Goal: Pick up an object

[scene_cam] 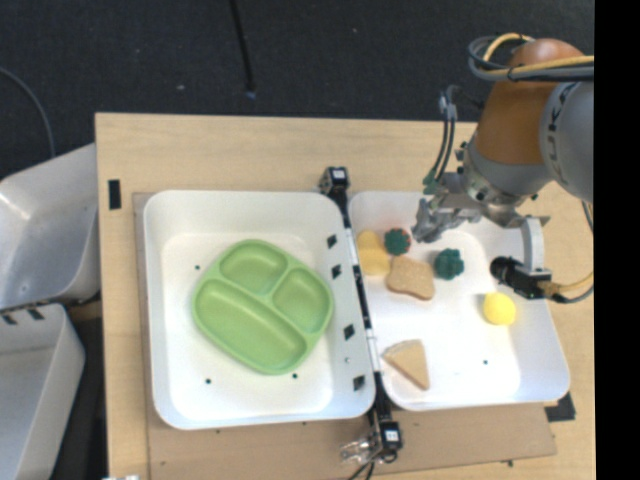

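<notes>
Arm: the grey arm (pixel 520 118) with the orange band reaches in over the right bin (pixel 530 363).
Gripper: the gripper (pixel 432 223) hangs low over the back part of that bin, above the food pieces.
Fingers: they are dark and small in this view; I cannot tell if they are spread or pressed together, and nothing is seen between them.
Nearest thing: a dark green broccoli piece (pixel 397 240) lies just beside the fingers, toward the left bin; I judge it the likely target.
Other things near the fingers: a yellow piece (pixel 372 253) lies past that broccoli, a tan bread slice (pixel 411 278) lies a little in front of the fingers, and a second broccoli piece (pixel 448 262) lies on the other side.
Farther from the fingers: a yellow ball (pixel 499 309) and a bread wedge (pixel 408 363) lie well apart, toward the front.
Left bin: it (pixel 165 388) holds a green divided plate (pixel 262 305), far from the fingers.
Handling: the broccoli looks like a light toy, probably stiff plastic with a bumpy top, so not fragile, but it may roll or slip away.
Where to hold: across its rounded head, at the widest part, the fingers coming straight down on both sides.
</notes>
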Motion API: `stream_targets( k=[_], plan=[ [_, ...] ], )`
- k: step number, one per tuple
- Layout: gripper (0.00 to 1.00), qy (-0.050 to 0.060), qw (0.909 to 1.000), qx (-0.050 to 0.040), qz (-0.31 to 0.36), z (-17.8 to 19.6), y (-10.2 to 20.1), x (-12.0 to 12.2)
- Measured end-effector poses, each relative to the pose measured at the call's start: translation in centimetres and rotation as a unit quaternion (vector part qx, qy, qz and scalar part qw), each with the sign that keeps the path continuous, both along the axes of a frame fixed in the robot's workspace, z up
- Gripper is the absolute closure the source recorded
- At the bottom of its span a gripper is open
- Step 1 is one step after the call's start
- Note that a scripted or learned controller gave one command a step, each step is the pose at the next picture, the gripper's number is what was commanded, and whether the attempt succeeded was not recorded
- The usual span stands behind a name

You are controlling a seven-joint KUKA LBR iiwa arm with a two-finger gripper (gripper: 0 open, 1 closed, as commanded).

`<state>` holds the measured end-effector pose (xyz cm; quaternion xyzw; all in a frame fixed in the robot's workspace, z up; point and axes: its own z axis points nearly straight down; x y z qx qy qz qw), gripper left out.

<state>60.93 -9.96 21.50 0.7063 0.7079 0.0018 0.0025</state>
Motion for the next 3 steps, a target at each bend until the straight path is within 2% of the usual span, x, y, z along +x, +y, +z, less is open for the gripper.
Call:
stream_targets(
  k=[1, 3],
  plan=[
    [1.0, 0.004, 1.0, 0.0, -0.001, -1.3, -0.1, 0.0],
    [1.0, 0.002, 1.0, 0.0011, 0.002, -0.3, 11.1, 1.4]
  ],
)
